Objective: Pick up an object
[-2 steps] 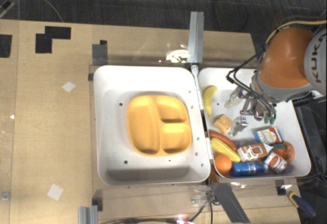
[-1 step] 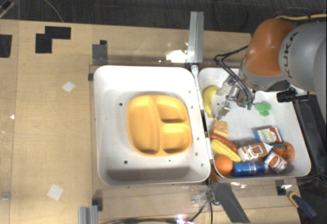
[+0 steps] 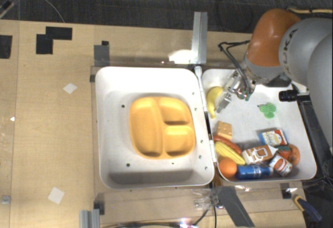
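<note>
Hovering at the right bin's (image 3: 307, 169) far left corner, the gripper (image 3: 229, 96) pointed down-left; whether its fingers were spread or pressed together could not be told. Item: yellow lemon-like fruit (image 3: 213, 98), just beside the fingertips on their left, against the bin wall. Risk, as judged: the wall could block one finger, and the rounded fruit could squirt free. Long axis: roughly near-to-far, tip toward the near side. Farther right: green scrap (image 3: 268, 110).

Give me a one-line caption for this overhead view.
Gripper hovers by a yellow fruit in the right bin; a yellow tray fills the left bin.
</note>
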